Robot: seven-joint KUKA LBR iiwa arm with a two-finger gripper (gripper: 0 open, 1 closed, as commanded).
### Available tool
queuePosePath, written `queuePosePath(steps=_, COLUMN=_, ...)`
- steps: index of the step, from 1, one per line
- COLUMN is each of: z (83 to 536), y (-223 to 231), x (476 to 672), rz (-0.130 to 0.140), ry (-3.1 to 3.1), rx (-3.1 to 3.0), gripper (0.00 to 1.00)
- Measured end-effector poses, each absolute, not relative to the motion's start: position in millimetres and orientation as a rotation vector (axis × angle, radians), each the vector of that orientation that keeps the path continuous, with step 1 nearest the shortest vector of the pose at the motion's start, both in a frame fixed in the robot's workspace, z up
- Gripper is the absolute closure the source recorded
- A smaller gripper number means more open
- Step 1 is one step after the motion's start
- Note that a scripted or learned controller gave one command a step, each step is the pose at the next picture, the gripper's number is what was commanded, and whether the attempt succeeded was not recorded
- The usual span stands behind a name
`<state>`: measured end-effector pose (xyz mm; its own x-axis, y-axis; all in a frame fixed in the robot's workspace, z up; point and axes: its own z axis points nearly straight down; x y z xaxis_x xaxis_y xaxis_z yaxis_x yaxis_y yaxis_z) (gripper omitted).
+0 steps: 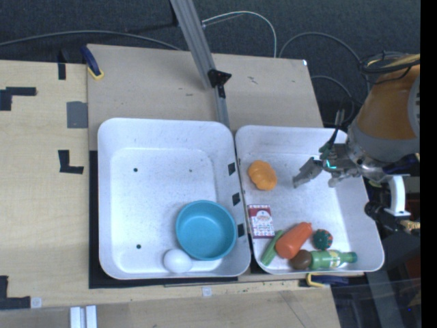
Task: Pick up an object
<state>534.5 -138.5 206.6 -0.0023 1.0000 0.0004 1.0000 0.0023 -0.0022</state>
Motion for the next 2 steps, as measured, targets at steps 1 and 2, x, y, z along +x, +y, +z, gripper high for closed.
queuePosePath(steps=1, z=157, y=-144, x=539.7, rz=0.007, ry=-2.219, rx=-2.217, gripper=0.00)
queuePosePath(steps=2, z=111, y=-137, x=539.4, rz=0.007, ry=-2.219, rx=-2.216, gripper=0.00)
